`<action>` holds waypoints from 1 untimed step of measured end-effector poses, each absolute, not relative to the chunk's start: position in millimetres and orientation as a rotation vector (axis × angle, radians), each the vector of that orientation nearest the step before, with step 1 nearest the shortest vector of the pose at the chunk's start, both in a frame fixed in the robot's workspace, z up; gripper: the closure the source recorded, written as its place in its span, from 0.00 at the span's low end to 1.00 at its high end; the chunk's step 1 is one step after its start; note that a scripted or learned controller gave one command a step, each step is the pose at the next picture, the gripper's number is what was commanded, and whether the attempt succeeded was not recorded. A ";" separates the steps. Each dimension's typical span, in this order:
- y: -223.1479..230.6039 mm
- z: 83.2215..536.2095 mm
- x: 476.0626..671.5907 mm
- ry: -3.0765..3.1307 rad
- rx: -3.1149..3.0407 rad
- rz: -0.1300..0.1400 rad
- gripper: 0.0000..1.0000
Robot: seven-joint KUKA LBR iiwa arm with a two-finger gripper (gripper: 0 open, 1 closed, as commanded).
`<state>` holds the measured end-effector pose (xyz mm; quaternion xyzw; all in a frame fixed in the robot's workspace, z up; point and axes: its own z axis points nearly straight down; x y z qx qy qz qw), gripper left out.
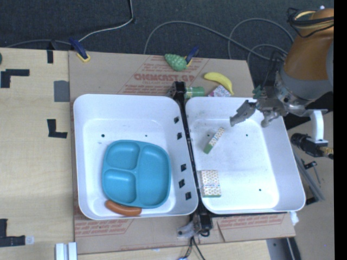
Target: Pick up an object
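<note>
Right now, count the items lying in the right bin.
2: a slim box near the bin's middle-left, and a flat packet at its lower-left corner. The gripper hovers above.

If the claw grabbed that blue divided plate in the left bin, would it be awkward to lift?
Probably awkward: the blue divided plate lies flat and wide, with little for the gripper to pinch. It looks like rigid plastic, so likely stiff and light, perhaps slippery.

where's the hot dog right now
The hot dog lies in the left bin, at its near edge, against the blue plate's front rim.
</note>
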<state>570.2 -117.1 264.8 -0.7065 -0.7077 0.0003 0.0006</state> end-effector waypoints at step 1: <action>-94.7 165.5 589.1 -2.221 -2.218 0.003 0.00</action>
